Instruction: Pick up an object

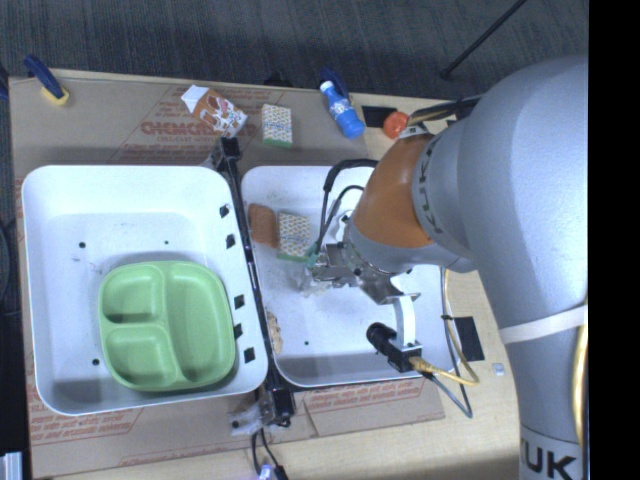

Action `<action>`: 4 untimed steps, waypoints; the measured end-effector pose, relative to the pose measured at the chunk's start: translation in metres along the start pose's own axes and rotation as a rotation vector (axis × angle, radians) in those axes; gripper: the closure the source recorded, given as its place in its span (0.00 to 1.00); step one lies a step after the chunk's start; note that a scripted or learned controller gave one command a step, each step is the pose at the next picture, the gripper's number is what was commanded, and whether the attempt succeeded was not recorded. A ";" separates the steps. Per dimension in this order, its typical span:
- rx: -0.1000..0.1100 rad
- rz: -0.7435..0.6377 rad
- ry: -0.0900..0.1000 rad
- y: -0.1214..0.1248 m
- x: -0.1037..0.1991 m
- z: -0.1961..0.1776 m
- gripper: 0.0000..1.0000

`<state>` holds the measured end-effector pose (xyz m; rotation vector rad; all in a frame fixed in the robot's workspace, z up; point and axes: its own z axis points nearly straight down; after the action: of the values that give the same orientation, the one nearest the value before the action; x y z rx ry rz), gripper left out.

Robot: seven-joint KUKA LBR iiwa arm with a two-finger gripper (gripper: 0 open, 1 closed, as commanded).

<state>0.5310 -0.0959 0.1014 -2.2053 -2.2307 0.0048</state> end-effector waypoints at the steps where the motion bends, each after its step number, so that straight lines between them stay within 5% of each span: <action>1: -0.004 0.007 -0.001 -0.052 -0.029 -0.090 1.00; 2: -0.005 0.007 -0.001 -0.056 -0.068 -0.101 1.00; 3: -0.005 0.007 -0.001 -0.056 -0.068 -0.101 0.00; 4: -0.007 0.005 -0.002 -0.055 -0.034 -0.172 0.00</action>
<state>0.4775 -0.1309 0.2733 -2.2152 -2.2296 -0.0016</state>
